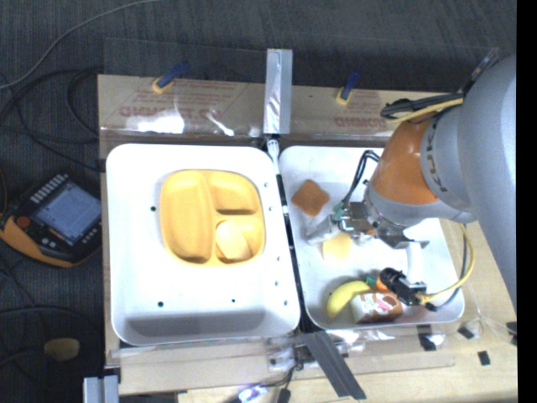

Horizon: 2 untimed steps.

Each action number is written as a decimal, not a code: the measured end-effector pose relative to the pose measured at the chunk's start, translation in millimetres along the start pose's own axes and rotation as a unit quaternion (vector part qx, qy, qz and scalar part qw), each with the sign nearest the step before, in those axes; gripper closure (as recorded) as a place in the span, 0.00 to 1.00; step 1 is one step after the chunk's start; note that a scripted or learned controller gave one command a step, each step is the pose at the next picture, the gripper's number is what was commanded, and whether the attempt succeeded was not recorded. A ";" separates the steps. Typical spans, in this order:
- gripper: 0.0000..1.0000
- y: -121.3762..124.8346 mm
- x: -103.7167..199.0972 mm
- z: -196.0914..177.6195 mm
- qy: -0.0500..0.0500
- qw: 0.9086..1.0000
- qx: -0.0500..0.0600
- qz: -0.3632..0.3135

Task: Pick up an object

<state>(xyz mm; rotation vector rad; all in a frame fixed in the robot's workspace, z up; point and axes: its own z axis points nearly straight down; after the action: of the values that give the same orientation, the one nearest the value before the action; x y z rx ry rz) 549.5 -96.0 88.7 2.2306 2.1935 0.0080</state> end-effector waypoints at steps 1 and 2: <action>1.00 0.0 0.1 -6.6 0.002 1.000 0.002 0.000; 1.00 -0.7 -0.1 -12.0 0.002 1.000 0.006 0.000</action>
<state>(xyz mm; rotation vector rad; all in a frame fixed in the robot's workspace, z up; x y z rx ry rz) 548.6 -96.0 100.7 2.2394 2.2010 0.0007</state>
